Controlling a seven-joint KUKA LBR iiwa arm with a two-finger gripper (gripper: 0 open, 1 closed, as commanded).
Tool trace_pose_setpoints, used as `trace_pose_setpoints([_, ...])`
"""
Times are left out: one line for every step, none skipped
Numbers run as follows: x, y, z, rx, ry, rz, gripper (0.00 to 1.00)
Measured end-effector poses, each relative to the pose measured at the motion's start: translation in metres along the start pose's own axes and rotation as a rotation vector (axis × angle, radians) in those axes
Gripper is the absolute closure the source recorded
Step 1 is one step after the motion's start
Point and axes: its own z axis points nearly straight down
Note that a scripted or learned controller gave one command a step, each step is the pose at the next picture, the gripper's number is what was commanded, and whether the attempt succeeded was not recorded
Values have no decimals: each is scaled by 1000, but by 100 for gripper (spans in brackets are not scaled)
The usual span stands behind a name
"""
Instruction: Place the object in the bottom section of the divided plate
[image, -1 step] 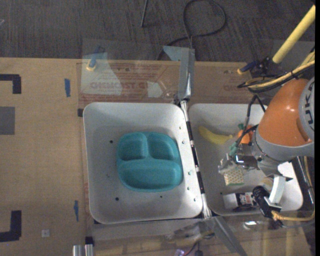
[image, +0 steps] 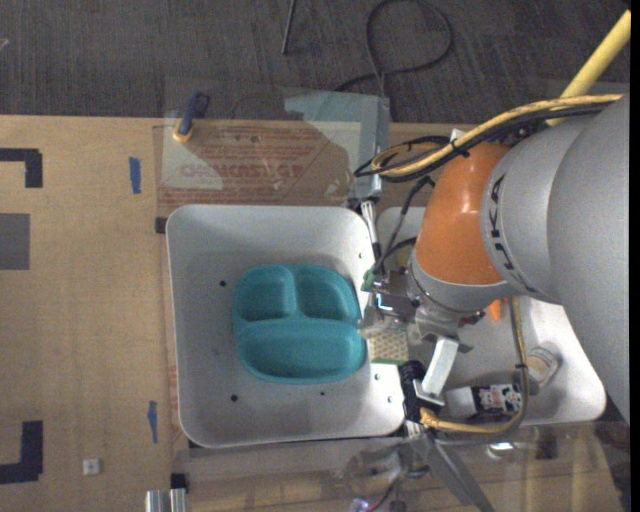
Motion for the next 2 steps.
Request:
trace_pose_setpoints([0,0,-9,1,-1,-2,100])
trace_pose_setpoints([81,-21,-51,-1,-1,-48,100])
